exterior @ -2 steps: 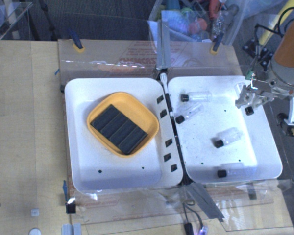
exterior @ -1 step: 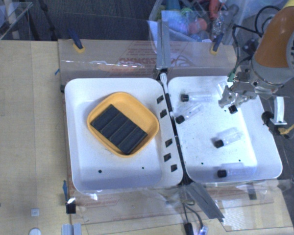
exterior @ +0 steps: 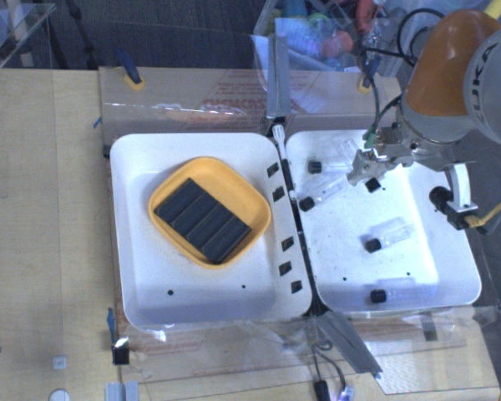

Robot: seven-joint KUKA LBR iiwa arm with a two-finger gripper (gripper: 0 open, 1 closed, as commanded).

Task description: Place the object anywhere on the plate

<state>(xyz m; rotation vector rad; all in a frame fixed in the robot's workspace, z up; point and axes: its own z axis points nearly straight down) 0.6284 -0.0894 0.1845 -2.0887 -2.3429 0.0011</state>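
Surface [exterior: 33,224]: we see two white bins side by side.
Left bin [exterior: 142,299]: holds the yellow plate [exterior: 169,190], which carries a dark ridged slab [exterior: 204,218].
Right bin [exterior: 451,274]: holds small clear vials with black caps.
Claw [exterior: 369,164]: above the right bin's far part, near a clear vial [exterior: 321,192]; we cannot tell its opening or any hold.

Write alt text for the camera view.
A yellow plate holding a dark ridged slab sits in the left bin. The gripper hovers over the right bin, which holds small clear vials with black caps.
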